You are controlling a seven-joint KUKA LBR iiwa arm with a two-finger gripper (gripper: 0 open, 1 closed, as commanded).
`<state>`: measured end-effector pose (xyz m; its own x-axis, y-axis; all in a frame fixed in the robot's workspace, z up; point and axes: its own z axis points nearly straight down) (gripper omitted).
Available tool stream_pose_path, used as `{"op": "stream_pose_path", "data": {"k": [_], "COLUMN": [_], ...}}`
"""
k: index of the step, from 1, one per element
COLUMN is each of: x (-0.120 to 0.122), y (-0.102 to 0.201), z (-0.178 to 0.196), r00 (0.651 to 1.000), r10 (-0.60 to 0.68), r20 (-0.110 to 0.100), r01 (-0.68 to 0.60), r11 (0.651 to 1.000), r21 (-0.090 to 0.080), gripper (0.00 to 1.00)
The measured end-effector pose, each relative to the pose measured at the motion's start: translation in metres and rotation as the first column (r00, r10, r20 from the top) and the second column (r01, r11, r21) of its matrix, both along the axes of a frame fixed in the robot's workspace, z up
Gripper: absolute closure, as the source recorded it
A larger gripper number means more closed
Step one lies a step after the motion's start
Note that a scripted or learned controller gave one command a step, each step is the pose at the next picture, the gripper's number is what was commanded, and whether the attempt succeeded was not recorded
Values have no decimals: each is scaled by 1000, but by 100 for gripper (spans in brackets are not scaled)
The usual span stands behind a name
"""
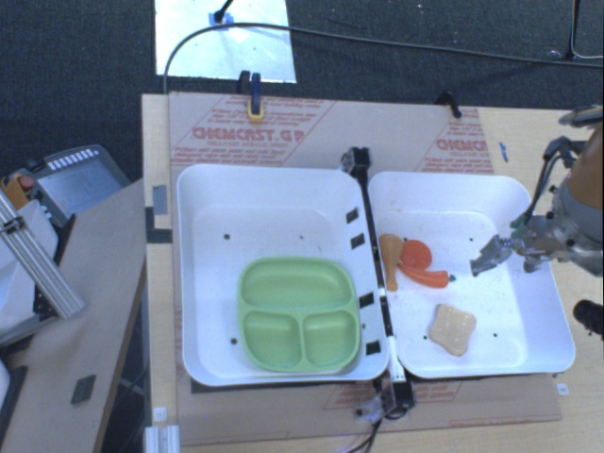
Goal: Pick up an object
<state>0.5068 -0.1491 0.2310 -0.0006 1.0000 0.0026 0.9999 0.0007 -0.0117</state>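
Arm [578, 206]: grey casing, bulky and rounded, sitting at three o'clock in the camera view.
Orange band: a sliver of orange right at the frame's edge, around two o'clock on the arm.
Cables [545, 173]: thin dark lines looping over the upper casing.
Gripper [491, 254]: grey metal with darker tips, angular, small against the casing behind it.
Finish: dull, matte grey; any screws or markings are too blurred to make out.
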Motion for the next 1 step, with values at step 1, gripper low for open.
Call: {"op": "stream_pose_path", "data": {"k": [1], "x": [2], "y": [0], "z": [4], "r00": [1000], "r10": [3], "r20": [8], "r01": [-3], "r11": [1000], "r21": [-2], "gripper": [0]}}
